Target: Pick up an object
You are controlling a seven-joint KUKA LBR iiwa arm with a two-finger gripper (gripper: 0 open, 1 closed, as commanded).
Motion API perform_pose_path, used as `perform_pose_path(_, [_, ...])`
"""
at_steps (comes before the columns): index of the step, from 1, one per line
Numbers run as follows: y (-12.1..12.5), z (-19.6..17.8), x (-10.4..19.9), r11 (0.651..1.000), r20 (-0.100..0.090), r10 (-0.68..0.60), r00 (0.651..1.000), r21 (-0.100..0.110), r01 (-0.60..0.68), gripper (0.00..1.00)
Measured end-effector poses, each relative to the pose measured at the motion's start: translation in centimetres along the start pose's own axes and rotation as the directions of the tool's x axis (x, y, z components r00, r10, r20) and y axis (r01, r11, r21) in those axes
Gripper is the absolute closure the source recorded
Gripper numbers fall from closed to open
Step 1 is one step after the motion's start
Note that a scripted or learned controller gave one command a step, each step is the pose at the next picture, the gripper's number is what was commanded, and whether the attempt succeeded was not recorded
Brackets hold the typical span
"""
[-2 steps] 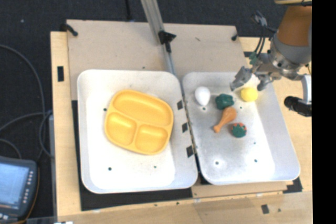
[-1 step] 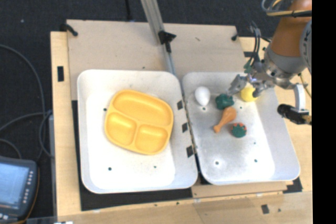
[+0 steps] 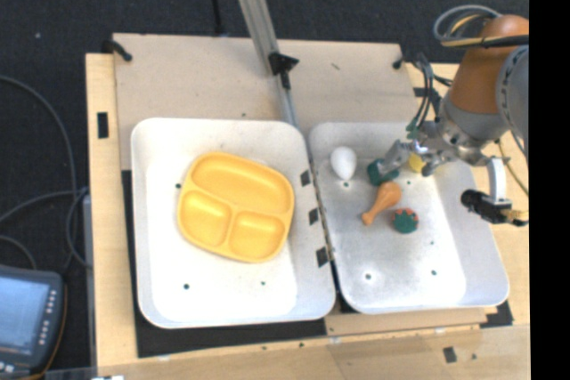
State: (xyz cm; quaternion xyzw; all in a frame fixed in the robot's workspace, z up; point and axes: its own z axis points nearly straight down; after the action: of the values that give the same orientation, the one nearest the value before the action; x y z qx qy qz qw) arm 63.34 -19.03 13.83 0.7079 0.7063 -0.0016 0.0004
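Gripper [image 3: 389, 168] low over right bin [image 3: 445, 280], near its upper middle; can't tell its opening or whether it holds anything. Orange drumstick [image 3: 382, 203] just below it, green-red toy [image 3: 405, 221] beside that, white egg [image 3: 343, 162] left. Yellow divided plate [image 3: 235, 206] in left bin [image 3: 160, 280].

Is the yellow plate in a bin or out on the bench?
In a bin. The yellow plate lies flat inside the left bin, with white bin floor showing all around it.

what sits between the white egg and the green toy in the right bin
In the camera view, the orange drumstick toy lies between the white egg and the green toy.
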Motion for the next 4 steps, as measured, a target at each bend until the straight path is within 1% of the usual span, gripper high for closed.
perform_pose_path(1, [0.1,-1.4,-0.1,1.0,0.001,0.001,1.0,-0.007,-0.001,1.0])
perform_pose_path(2, [0.3,-7.5,0.6,1.0,-0.001,-0.005,1.0,-0.01,0.005,1.0])
perform_pose_path(3, [0.6,-12.3,-0.2,1.0,0.0,-0.006,1.0,-0.009,0.006,1.0])
perform_pose_path(4, [0.7,-15.2,-0.3,1.0,-0.001,-0.007,1.0,-0.007,0.007,1.0])
